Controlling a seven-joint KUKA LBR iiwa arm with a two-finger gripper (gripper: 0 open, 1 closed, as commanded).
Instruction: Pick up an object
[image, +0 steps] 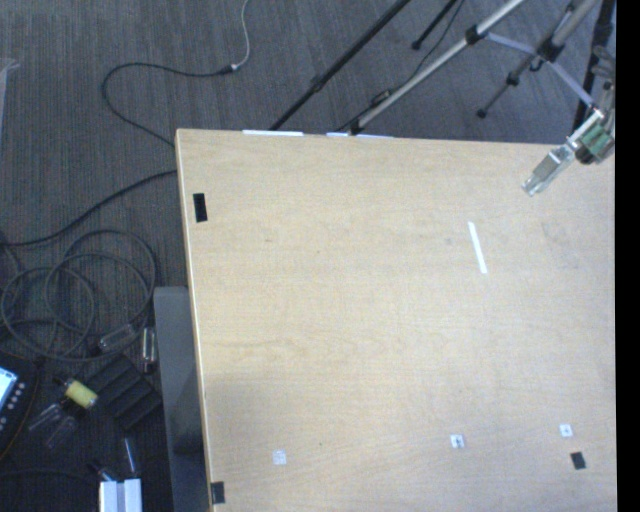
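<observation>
a bare wooden bench top (400, 330) is seen from above. the gripper (541, 178) is seen at the upper right; nothing is held. a small white strip (478, 247), well apart, could be approached squarely from above.

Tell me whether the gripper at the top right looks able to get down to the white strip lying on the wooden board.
Probably yes. The gripper hangs near the board's upper right corner, and the white strip lies flat just below and left of it. The wood between them is bare. The strip looks thin, so grasping it may be hard.
</observation>
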